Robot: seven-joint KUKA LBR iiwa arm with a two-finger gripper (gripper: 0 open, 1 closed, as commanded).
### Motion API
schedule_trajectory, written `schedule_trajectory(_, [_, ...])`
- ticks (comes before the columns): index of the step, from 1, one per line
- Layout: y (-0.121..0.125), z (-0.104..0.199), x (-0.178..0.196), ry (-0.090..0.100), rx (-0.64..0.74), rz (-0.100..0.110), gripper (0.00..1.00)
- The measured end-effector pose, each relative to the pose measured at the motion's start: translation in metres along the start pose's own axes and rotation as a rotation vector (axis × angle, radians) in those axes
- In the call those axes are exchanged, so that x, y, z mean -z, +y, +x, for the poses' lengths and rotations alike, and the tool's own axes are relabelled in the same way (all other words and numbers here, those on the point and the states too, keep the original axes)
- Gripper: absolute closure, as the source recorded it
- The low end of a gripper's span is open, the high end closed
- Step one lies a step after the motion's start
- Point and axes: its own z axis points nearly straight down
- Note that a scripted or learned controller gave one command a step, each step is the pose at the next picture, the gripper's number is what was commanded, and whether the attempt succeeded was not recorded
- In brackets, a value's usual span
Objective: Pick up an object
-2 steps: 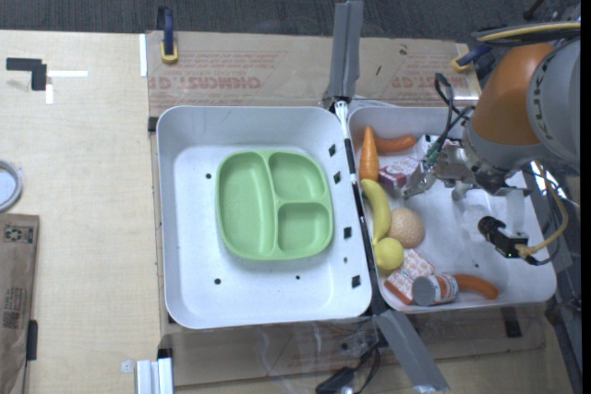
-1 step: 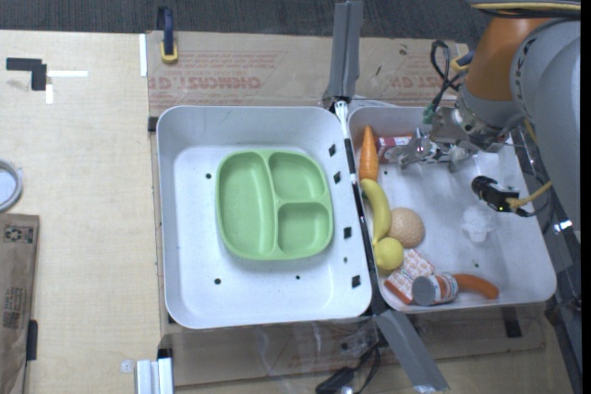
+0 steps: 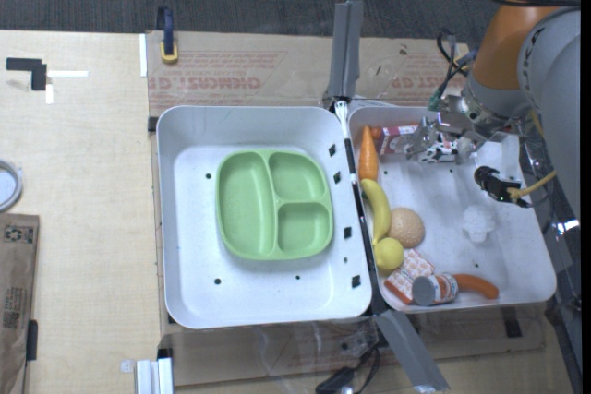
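Cardboard (image 3: 277,69) behind the bins bears reversed red lettering; hand (image 3: 434,146) state unclear.

Bare floor mid right bin (image 3: 517,268); carrot (image 3: 367,153), banana (image 3: 377,206), lemon (image 3: 388,253) crowding its left wall.
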Motion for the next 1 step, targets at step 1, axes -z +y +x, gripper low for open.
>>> schedule_trajectory(1, [0.0053,-0.0287,0.0274,0.001,-0.139,-0.005,0.0])
